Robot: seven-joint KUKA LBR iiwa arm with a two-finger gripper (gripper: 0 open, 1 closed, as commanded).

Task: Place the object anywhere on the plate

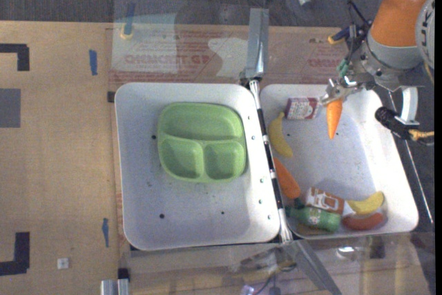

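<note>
Biggest thing on show is the bench (55, 148), tan board with black corner marks at its left edge, and along the far side a clear sheet carries faint red lettering (160, 59), too washed out to read. On the bench sit the two white bins. The left bin (138, 211) holds the green plate (202, 141), three compartments, sitting toward the far side. The right bin (387, 162) carries the clutter.

Up at the far right, the arm (404, 10) comes in, orange dome and grey body, cut off by the frame edge; black letters on its side are clipped and unreadable. Its gripper (338, 94) hangs over the far part of the right bin, fingers pinched on the top of the carrot (333, 119), which points down toward the near side, well apart from the plate.

Just left of the carrot, a small maroon-and-white carton (301, 108), label too blurred to read. A banana (278, 137) lies by the bin's left wall, an orange piece (286, 179) nearer still. In the near corner: an orange-and-white box (324, 200), a green can (316, 217), a second banana (366, 203), a red item (363, 221), print illegible.
</note>
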